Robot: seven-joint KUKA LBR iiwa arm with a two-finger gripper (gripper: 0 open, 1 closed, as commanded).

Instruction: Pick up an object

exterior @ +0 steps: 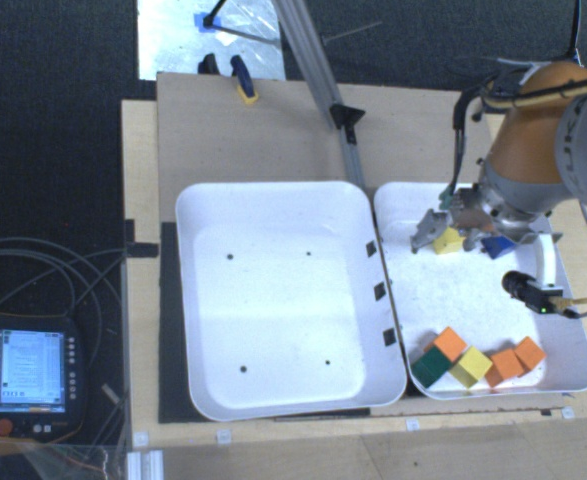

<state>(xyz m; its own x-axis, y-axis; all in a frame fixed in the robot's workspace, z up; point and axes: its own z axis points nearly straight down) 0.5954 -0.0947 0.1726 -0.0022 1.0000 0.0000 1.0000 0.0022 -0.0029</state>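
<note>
Yellow block (449, 240) lies in the right bin (573, 368), at the gripper (441, 230); a blue block (497, 246) sits just beside it. Gripper state: cannot tell. Centre on the yellow block alone, then close and lift straight up.

Left bin (198, 268): floor open from wall to wall, unobstructed from above. Right bin (583, 363): a cluster of blocks (473, 360) crowds the near edge, from the near left corner toward the near right; mid-floor stands open. At the far edge the arm (533, 148) overhangs, with a yellow block (449, 241) and a blue block (497, 246) beneath. A slanted pole (313, 53) crosses the bench's far edge (273, 98), meeting the bins' shared far corner.
</note>
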